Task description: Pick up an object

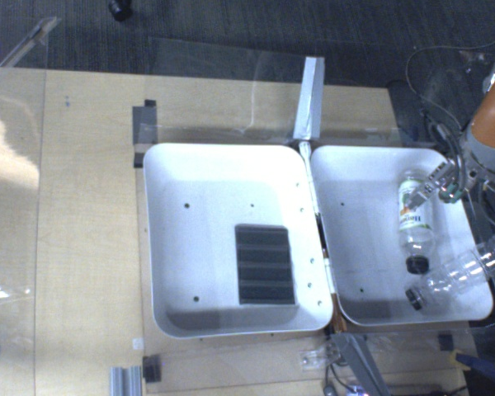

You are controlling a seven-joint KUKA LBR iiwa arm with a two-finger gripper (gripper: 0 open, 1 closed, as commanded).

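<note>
The clear plastic bottle [413, 215] lies on its side in the right bin [355, 229], toward the 3 o'clock side of the floor. Its long axis runs roughly 12 to 6 o'clock; the printed label sits at the 12 o'clock end and the dark cap at the 6 o'clock end.

The gripper [442, 180] is positioned at the bottle's 2 o'clock, just beside the labelled end. A metallic fingertip reaches the bottle's upper edge; contact cannot be confirmed. Whether the fingers are open or closed cannot be determined. The bottle is not seen between them.

The arm [488, 126] enters from 3 o'clock, with its orange band at the frame edge and the wrist angled toward 8 o'clock over the bin's rim.

A second, crumpled clear bottle [458, 277] rests at the bin's 5 o'clock corner, its cap pointing toward 8 o'clock.

A dark ribbed block [265, 264] lies flat in the left bin [181, 221], toward 5 o'clock of its floor.
</note>
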